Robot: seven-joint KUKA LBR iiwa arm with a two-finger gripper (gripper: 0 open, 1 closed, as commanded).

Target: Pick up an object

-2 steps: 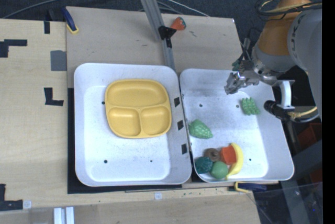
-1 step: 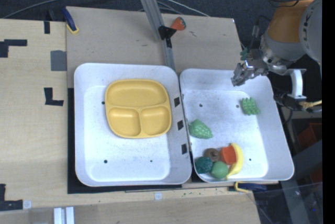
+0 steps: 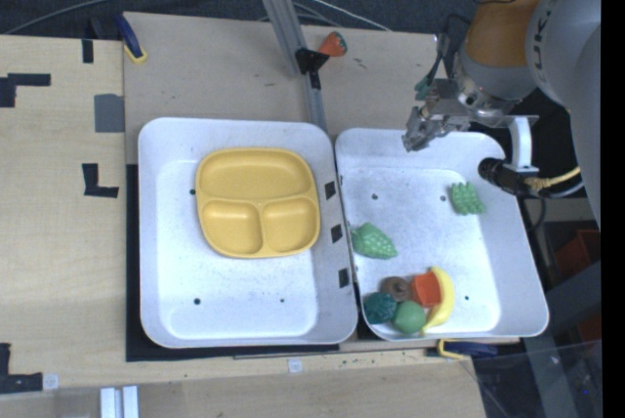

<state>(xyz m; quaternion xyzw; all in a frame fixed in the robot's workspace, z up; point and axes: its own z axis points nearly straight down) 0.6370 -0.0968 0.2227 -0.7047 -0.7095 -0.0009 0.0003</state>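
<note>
While our gripper [image 3: 422,135] hangs over the far rim of the right bin [image 3: 508,299], we cannot tell its grasp state. Pickable things lie apart: a green cluster [image 3: 467,198] nearby, a leafy piece [image 3: 373,241] centrally, and a heap [image 3: 415,300] crowding the near corner, harder to isolate.
</note>
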